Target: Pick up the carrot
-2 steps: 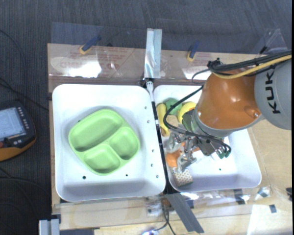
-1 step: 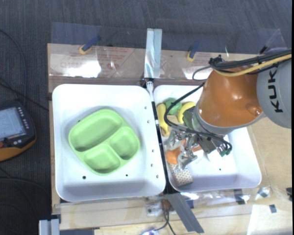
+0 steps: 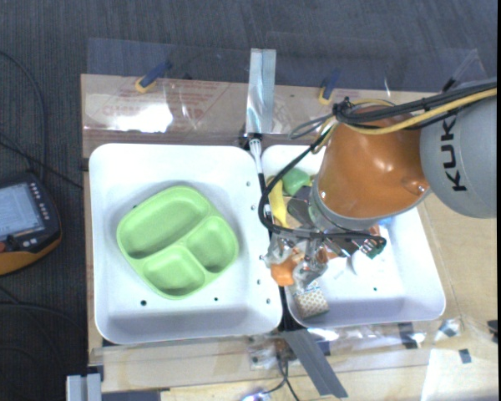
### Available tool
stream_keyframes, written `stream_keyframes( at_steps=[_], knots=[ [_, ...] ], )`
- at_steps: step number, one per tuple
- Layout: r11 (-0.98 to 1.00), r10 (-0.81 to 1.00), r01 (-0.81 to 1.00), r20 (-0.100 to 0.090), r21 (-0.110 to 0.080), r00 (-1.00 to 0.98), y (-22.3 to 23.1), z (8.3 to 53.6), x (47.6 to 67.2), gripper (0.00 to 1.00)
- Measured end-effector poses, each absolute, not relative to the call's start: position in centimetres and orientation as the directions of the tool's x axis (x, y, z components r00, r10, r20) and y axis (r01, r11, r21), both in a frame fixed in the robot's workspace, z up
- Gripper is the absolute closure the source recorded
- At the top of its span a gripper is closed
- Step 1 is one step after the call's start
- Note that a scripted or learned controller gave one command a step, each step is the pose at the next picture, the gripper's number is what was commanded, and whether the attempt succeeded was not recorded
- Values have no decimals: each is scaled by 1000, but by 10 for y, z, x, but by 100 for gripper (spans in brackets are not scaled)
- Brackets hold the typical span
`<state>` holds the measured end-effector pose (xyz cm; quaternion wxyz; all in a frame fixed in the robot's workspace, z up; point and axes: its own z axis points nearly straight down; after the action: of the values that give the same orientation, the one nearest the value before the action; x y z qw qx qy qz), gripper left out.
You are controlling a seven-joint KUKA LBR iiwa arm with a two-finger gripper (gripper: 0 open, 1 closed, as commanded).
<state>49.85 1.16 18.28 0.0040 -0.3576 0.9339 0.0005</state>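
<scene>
The carrot (image 3: 282, 274), a small orange piece, lies at the left edge of the right bin (image 3: 417, 295), close to the wall between the two bins. My gripper (image 3: 299, 257) hangs low over the right bin's left side, directly above and partly covering the carrot. The arm's orange band and grey wrist hide much of the bin behind it. Whether the carrot is touched or gripped is not clear from this angle.
A green three-part plate (image 3: 177, 239) lies in the left bin (image 3: 108, 307). In the right bin are a yellow piece (image 3: 277, 209), a green piece (image 3: 296, 182), a white object (image 3: 369, 266) and a tan meshed item (image 3: 312, 304). Cables run along the arm.
</scene>
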Motion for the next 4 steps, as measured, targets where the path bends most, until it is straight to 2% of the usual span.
stream_keyframes(
  at_steps=[1, 2, 3, 4],
  knots=[
    [745, -667, -667, -17, -6, -745, 13, 192, 500, 100],
    [280, -960, -960, -8, -4, -280, 23, 183, 502, 100],
    [281, -960, -960, -16, -10, -281, 26, 192, 503, 100],
    [-46, -999, -999, -7, -4, 46, 66, 183, 484, 100]
  ],
)
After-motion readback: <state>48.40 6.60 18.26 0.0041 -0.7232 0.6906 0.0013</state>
